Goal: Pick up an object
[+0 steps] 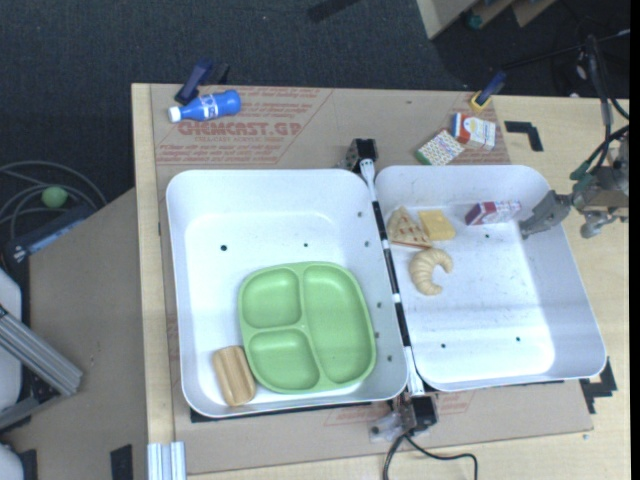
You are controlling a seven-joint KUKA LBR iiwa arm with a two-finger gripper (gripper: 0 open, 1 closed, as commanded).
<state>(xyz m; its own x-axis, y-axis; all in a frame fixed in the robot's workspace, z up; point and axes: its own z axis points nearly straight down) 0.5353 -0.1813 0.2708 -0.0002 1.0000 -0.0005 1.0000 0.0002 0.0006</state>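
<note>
Looking down, I am seeing the gripper point(545, 213) hanging at the right bin's point(560, 308) far right rim — whether it is clenched I cannot tell — just beside the small red carton point(492, 211), with the croissant point(431, 269) lying near the divider.

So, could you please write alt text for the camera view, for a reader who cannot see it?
The gripper hovers at the right bin's right rim, near a small carton, holding nothing visible. That bin also holds a croissant and crackers; the left bin holds a green tray and a bread piece.
</note>
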